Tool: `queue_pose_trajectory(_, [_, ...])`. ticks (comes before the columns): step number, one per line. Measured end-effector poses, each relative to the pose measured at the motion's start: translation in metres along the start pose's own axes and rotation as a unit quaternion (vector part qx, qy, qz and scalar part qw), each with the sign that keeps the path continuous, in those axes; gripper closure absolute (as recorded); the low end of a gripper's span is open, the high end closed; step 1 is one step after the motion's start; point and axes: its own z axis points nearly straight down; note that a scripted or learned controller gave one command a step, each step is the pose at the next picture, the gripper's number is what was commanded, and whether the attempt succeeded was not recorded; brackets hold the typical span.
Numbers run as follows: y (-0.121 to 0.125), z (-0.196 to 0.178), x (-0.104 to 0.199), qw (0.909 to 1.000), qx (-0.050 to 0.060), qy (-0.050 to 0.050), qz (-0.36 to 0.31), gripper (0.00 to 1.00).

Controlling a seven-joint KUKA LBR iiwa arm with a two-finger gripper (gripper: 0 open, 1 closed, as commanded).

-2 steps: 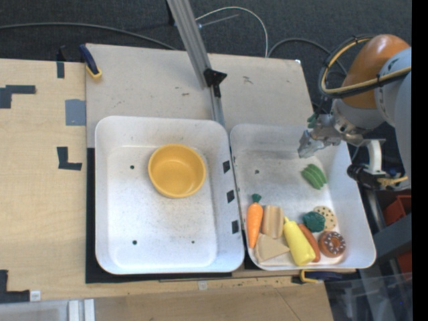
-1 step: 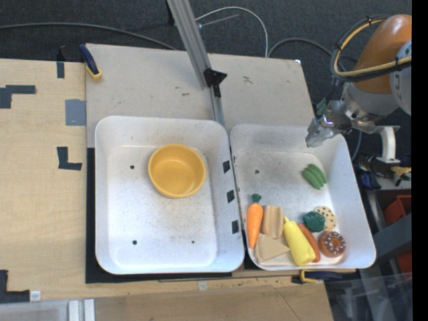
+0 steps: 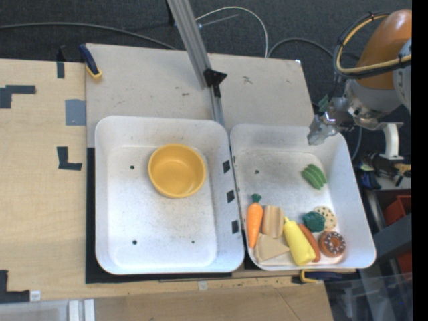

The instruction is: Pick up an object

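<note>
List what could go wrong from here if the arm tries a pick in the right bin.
1. The carrot, bread pieces, yellow bottle and donut lie packed together in the near corner, so the tool may nudge neighbours or pinch two at once.
2. The tool sits near the right bin's far rim, so a straight descent might clip it.
3. The green vegetable lies alone but close to the side wall, leaving little room on that side.
</note>
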Motion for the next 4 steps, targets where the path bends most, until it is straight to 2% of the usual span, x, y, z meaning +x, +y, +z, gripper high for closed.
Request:
queue_pose_trajectory(2, [-0.004, -0.006, 0.112, 1.0, 0.001, 0.001, -0.003, 1.0])
queue_pose_trajectory(3, [0.009, -0.018, 0.167, 1.0, 0.0, 0.001, -0.003, 1.0])
queue_pose_trajectory(4, [0.006, -0.014, 0.221, 1.0, 0.001, 0.001, -0.003, 1.0])
